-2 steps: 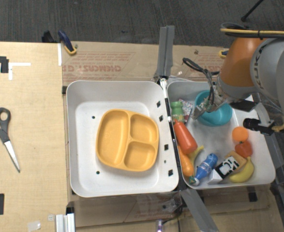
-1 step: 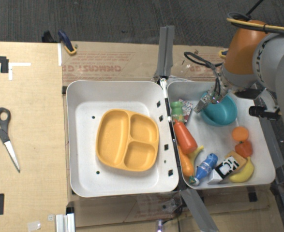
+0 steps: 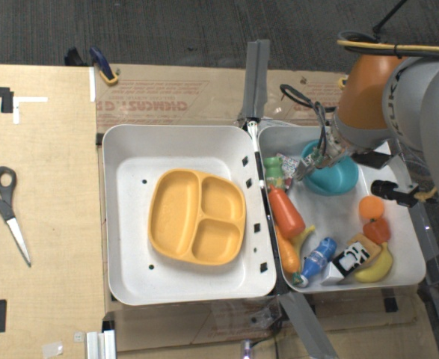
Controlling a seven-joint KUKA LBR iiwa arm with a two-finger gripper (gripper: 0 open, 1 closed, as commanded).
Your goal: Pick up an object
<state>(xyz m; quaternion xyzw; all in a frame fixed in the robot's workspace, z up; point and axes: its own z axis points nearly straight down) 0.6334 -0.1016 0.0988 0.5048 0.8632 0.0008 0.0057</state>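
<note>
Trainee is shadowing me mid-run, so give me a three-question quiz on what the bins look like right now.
1. True or false: the yellow divided plate lies in the right bin.
2. Which object is the gripper nearest? A) teal bowl B) banana C) scissors
3. Fill in: the scissors lie on the bench to the ____ of the left bin in the camera view.

Key: 1 false, it lies in the left bin. 2 A. 3 left.
</note>
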